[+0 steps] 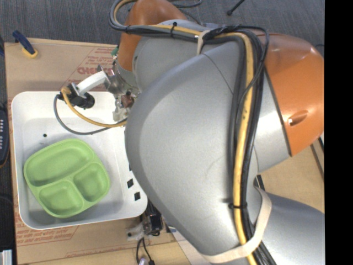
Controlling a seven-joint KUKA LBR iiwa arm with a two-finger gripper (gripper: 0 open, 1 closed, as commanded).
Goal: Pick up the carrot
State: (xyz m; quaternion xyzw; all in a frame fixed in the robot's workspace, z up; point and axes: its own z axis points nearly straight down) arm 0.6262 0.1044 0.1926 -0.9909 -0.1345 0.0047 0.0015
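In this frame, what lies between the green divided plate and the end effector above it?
Camera view: a black-and-yellow cable loops over bare white bin floor between the green plate and the end effector.

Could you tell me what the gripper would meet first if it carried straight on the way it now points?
Probably the white bin floor at its far edge: the gripper points down there, though depth is unclear from this slant.

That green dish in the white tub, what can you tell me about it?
The green plate is a pale lime tray with rounded corners, plastic by its look. Raised ridges split it into three sections: one large along the upper left, two smaller toward the lower right. All three look bare. It lies flat, turned at a slant, on the floor of the white bin, in its lower left part. The arm is not touching it.
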